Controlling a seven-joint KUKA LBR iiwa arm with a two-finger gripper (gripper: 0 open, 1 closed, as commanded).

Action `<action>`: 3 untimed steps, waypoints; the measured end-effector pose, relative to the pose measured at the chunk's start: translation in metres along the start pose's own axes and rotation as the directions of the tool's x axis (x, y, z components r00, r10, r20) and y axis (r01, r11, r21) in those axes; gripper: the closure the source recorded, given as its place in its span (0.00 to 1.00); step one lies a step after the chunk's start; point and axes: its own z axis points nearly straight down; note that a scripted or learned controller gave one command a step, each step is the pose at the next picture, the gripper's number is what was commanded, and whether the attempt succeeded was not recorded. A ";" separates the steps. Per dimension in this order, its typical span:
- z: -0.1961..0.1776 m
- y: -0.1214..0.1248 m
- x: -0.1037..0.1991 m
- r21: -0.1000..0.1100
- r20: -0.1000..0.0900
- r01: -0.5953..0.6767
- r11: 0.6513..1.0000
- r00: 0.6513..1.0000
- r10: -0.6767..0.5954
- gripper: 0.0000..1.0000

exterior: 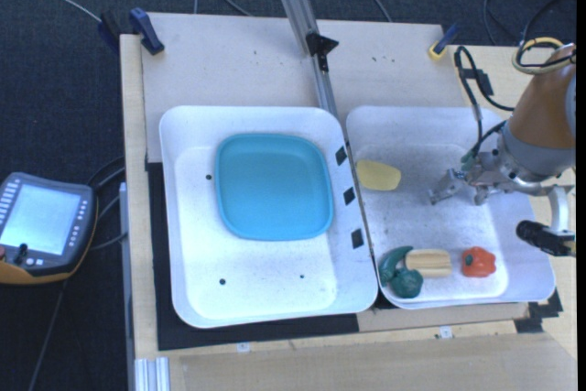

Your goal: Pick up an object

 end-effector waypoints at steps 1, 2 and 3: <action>-0.013 0.001 0.000 -0.005 0.001 0.000 1.000 1.000 0.000 1.00; -0.072 -0.005 0.002 -0.009 0.002 0.000 1.000 1.000 0.000 1.00; -0.118 -0.004 0.002 -0.008 0.002 0.000 1.000 1.000 0.000 1.00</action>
